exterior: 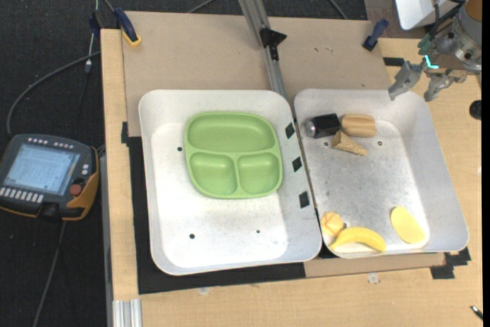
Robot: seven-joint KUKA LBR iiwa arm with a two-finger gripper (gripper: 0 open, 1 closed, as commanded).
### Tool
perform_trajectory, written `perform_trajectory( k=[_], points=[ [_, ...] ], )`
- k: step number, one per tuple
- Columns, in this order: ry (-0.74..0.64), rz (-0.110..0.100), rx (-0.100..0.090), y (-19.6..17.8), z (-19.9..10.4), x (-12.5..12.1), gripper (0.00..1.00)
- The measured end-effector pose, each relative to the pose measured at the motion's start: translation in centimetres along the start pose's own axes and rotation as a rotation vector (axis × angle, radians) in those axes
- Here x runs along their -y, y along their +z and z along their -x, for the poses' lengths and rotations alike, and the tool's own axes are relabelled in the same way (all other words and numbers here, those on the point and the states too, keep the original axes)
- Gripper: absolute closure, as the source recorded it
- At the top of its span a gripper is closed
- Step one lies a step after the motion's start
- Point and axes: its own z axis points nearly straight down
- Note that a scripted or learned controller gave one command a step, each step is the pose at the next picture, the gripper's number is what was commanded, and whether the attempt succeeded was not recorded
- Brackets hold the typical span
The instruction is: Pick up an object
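Observation:
My gripper (pixel 418 82) hangs above the far right corner of the right bin (pixel 383 188), its two grey fingers spread apart with nothing between them. In that bin, a black-handled tool with a tan wooden block (pixel 341 125) lies near the far edge, and a small tan wedge (pixel 351 147) rests just below it. A yellow banana (pixel 358 239) and a pale peach piece (pixel 331 223) sit at the near left corner. A yellow oval piece (pixel 407 225) lies to their right. All of these are well apart from the gripper.
The left bin (pixel 164 226) holds a green divided plate (pixel 232 154). A metal pole (pixel 253 4) slants across the bench behind the bins. A teach pendant (pixel 46 176) lies off the bench at the left. Blue clamps (pixel 127 27) grip the bench's far edge.

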Motion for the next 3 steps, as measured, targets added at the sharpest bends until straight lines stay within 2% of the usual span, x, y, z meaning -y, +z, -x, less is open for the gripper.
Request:
perform_trajectory(
  k=[1,2,3],
  points=[
    [0.000,0.002,0.001,-0.1,0.0,-0.1,0.00],
    [0.000,-0.004,-0.001,6.2,-0.3,0.1,0.00],
    [0.000,-0.003,-0.001,10.5,-0.2,0.0,0.00]
  ],
)
